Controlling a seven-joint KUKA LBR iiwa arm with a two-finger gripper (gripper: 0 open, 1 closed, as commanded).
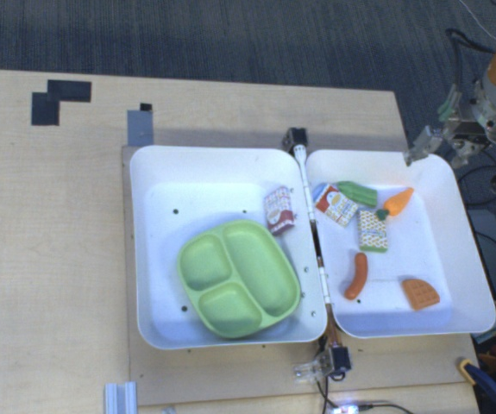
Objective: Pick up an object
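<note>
The right bin (467, 257) holds several small items: an orange carrot (398, 202), a green vegetable (358, 193), a red, white and blue carton (335, 204), a green patterned packet (373, 230), a red sausage (356, 276) and a tan cracker (420, 293). In the left bin (157, 197) lie a green divided plate (239, 279) and a red and white packet (279, 210). My gripper (444, 145) hangs over the right bin's far right corner, above and right of the carrot. It is open, with nothing between its fingers.
A black post (296, 136) stands at the far end of the ridge between the bins. A grey block (141, 128) sits behind the left bin. Dark cables (485, 188) trail off the bench's right side. Bare wooden bench (49, 231) lies to the left.
</note>
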